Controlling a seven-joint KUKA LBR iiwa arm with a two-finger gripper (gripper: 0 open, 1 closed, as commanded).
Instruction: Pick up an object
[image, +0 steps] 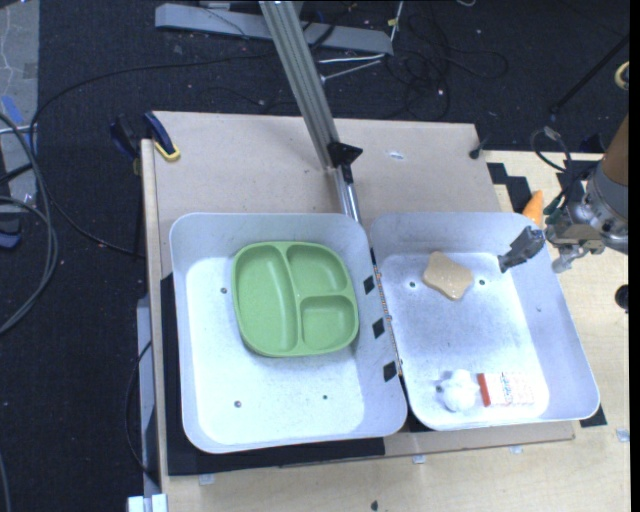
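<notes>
Nearest the camera: small white lump (458, 392), maybe a crumpled wad or soft toy, too blurred to call, at the front of the right bin (560, 330); a flat white packet with red print (510, 388) lies just beside it on its right, touching or nearly so; tan sponge-like block (447, 275) sits near the back of the same bin, well apart from those two, tilted a little; my gripper (540, 252) hangs over the bin's back right corner, off to the right of the tan block and not touching it; one dark finger (520, 248) points down-left toward the bin floor, the pale one (566, 258) is apart from it, so the gap reads as open, with nothing between them; my wrist comes in from the right edge; left bin (200, 390) carries a green three-compartment plate (296, 298) toward its back, compartments bare; both bins rest side by side on a tan board (250, 165); a grey metal pole (310, 90) slants from the top down to the seam between the bins.
</notes>
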